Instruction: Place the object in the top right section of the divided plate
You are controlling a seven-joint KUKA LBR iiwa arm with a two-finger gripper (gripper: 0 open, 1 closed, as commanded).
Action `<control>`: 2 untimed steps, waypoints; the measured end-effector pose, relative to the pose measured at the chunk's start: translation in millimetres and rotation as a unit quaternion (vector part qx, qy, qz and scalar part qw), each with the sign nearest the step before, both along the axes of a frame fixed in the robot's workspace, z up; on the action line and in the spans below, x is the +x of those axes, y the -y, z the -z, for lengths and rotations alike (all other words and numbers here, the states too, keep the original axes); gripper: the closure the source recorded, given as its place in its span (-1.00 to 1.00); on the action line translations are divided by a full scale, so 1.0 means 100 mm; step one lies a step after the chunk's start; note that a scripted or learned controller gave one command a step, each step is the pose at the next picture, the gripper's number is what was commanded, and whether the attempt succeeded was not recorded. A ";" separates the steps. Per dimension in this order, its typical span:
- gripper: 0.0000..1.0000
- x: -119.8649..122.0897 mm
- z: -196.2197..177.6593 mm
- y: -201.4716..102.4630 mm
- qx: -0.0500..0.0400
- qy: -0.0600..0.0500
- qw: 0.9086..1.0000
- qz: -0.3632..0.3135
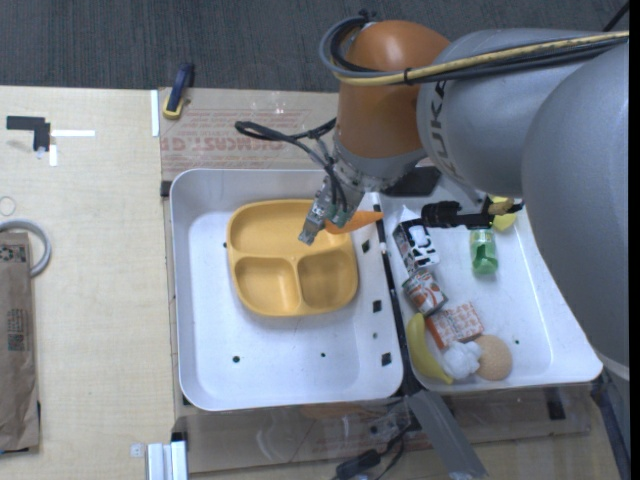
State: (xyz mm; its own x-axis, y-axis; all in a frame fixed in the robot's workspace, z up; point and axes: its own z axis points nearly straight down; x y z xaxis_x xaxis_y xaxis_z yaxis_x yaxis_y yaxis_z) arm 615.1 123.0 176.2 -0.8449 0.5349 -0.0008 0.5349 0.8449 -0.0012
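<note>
Your grey arm (500,108) with the orange band reaches in from the right and hangs over the left of the 2 shallow white bins (200,298). In that bin lies the yellow plastic divided plate (290,258), with 1 wide section on its far side and 2 smaller sections on its near side. The 2-finger gripper (318,220) points down over the right end of the wide far section, close to the plate's right rim. Just beside the gripper, at that rim, you can see a small orange object (352,220); whether it sits between the gripper's tips or rests on the plate edge cannot be told, and neither can how the hand is set.

In the right bin (540,318) you have a small green bottle (484,251), a dark printed packet (414,247), a red and white packet (458,320), a yellow banana (424,356), a white fluffy thing (459,360) and a tan round lump (493,358), all clustered toward the near side.
</note>
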 end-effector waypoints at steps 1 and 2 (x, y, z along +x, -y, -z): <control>1.00 0.24 0.74 -0.22 -0.001 0.011 0.952 -0.307; 1.00 0.23 0.75 -0.67 -0.004 0.011 0.880 -0.475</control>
